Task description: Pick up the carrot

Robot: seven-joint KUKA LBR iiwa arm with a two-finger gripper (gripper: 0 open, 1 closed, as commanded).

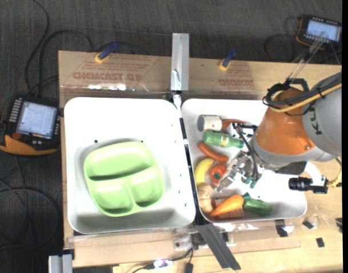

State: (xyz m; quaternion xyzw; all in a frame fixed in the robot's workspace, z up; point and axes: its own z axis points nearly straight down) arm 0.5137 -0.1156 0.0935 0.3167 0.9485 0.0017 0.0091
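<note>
Carrot grab not done yet, arm hanging over the right bin (302,206)

Green tray (124,176) fills the left bin. Gripper (237,172) hovers just above the carrot (228,206), which lies untouched at the right bin's near edge; can't tell its grip state, so descent, grasp and lift remain.

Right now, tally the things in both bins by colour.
Green: 3, the tray, the bottle, the carrot top
Orange: 1, the carrot
Yellow: 1, the banana
Red: 2, the sausage, a red piece
White: 1, the can
Total: 8, counting the carrot's top apart
</note>
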